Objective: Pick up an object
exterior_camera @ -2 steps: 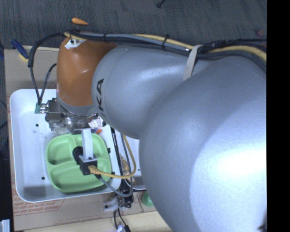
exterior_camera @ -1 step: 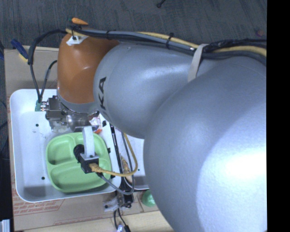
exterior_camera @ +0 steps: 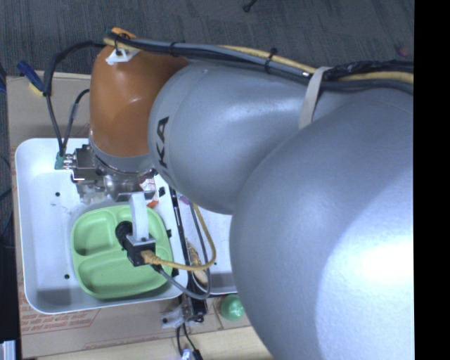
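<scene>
Green tray (exterior_camera: 105, 271): divided, lying in white bin (exterior_camera: 35, 232).
Gripper (exterior_camera: 112, 181): above tray's far rim; grip state cannot be told.
Green ball (exterior_camera: 232, 307): right of tray.

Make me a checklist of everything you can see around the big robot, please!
Surface: a white bin sits on a brown bench.
Job's things: a green divided tray lies in the white bin. A small green ball sits low down beside the grey arm; I cannot tell if it is in a bin.
Clutter: nothing seen.
Grippers: the gripper is above the tray's far edge; I cannot tell if it is open or shut.
Cables: black and yellow cables run along the arm, and a thin black cable loops beside the orange band.
Surroundings: dark carpet beyond the bench.
</scene>
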Tool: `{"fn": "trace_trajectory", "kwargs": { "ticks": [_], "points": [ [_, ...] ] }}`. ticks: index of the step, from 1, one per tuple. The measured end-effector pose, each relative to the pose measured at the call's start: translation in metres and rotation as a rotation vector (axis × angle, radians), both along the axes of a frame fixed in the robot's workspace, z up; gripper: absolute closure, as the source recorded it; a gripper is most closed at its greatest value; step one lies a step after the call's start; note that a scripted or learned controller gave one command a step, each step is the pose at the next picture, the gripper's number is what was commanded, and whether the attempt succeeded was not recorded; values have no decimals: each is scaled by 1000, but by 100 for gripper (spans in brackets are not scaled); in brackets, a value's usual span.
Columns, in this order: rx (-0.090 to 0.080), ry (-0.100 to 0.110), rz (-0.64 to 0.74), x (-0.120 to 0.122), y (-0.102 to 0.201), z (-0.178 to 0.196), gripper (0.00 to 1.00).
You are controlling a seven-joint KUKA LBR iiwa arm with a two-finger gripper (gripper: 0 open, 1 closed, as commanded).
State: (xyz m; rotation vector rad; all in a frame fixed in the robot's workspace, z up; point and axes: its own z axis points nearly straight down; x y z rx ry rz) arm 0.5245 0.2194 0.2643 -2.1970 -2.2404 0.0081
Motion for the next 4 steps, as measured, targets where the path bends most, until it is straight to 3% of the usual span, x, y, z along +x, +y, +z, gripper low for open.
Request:
{"fn": "trace_trajectory", "kwargs": {
  "ticks": [1, 2, 3, 4],
  "points": [
    [0, 0, 6, 0, 1, 10, 100],
    [2, -5, -12, -46, -2, 34, 100],
    [-2, -1, -11, -49, -2, -55, 100],
    [-2, -1, -5, -48, -1, -44, 100]
  ]
}}
